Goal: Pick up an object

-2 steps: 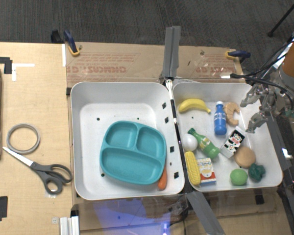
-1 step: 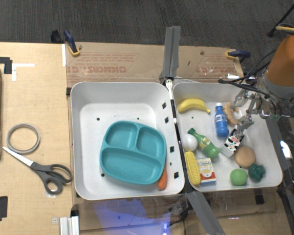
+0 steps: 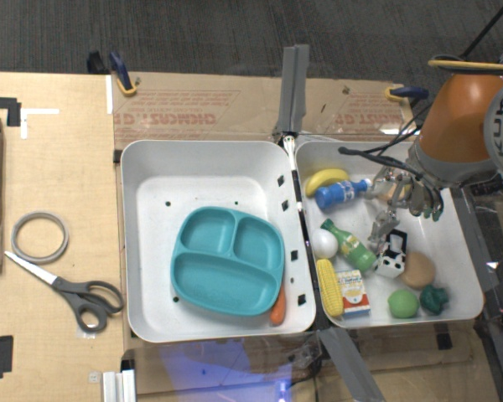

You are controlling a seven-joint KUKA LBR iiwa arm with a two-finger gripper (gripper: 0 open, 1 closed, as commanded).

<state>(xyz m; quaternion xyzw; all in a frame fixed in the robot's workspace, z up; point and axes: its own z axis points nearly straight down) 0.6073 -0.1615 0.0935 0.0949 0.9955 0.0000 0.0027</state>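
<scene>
Gripper (image 3: pixel 386 222) just above black-and-white toy (image 3: pixel 392 256), right bin (image 3: pixel 461 224).

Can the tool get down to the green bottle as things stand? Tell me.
Probably yes. The tool hangs in the right bin, just right of the green bottle, which lies uncovered; the white ball and corn cob crowd its left side.

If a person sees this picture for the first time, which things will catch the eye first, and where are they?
The eye goes first to the teal divided plate, which takes up much of the left bin, with a small orange carrot at its lower right edge. Next comes the right bin, crowded with small toys: a banana, a blue bottle, a green bottle and a corn cob. The arm's orange band stands out at the right.
</scene>
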